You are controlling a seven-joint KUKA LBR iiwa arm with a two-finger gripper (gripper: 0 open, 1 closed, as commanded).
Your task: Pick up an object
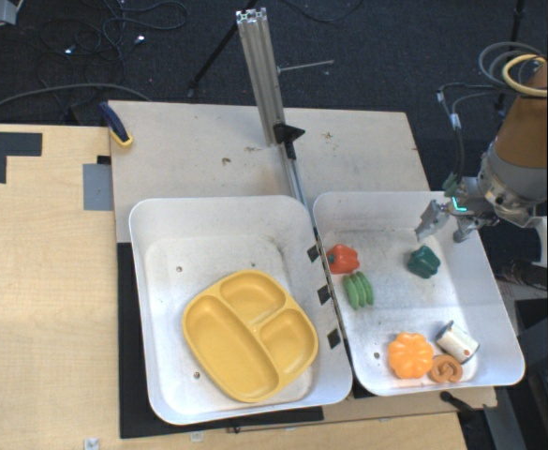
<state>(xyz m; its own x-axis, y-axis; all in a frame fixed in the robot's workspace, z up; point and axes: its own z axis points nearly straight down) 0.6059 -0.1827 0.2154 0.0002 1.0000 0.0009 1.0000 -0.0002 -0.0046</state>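
The dark green object (423, 262) (in the right bin (498, 293)) lies just below the tool (447, 223), its 2 fingers spread apart.

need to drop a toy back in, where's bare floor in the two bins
Left bin: bare along the far and left sides of the yellow tray. Right bin: open in the middle, between green pepper, dark green toy and orange pumpkin. Crowded at the near right corner and under the tool.

One fixed camera above surface (348, 148), looking down at slant on both bins; my arm (522, 148) enters from frame right, mid-distance view.
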